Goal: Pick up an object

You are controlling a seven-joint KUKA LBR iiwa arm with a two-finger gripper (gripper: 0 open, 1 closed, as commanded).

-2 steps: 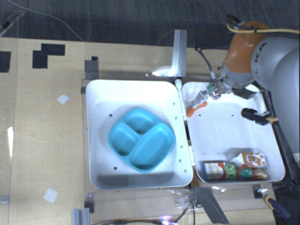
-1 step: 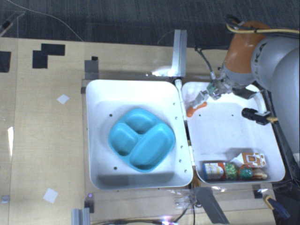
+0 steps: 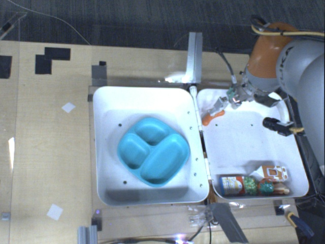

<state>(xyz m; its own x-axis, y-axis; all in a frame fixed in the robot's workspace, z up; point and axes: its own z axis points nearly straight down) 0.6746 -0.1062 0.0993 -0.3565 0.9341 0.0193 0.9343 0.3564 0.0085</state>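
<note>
Two bins here, and all the action is in the right bin [image 3: 284,151]. The gripper [image 3: 219,105] sits at that bin's far-left corner, right up against the divider, and I honestly can't tell whether it's clamped or released, the tip is just a blurry grey mess from this angle. Just below and left of it lies a small orange object [image 3: 213,117], the obvious pick target. It looks touching or nearly touching the tip, but I can't see it sitting between anything, so I wouldn't call it grabbed.

My guess at what goes wrong: the orange thing is jammed near the wall, so closing could pinch the rim or flick the piece sideways. It's also thin and flat-looking, so a grasp could just slide off on the lift.

Other candidates sit well apart along the near edge: a small jar [image 3: 232,185], green balls [image 3: 258,186] and a printed packet [image 3: 274,174]. The left bin [image 3: 106,187] holds a blue divided tray [image 3: 154,150].
</note>
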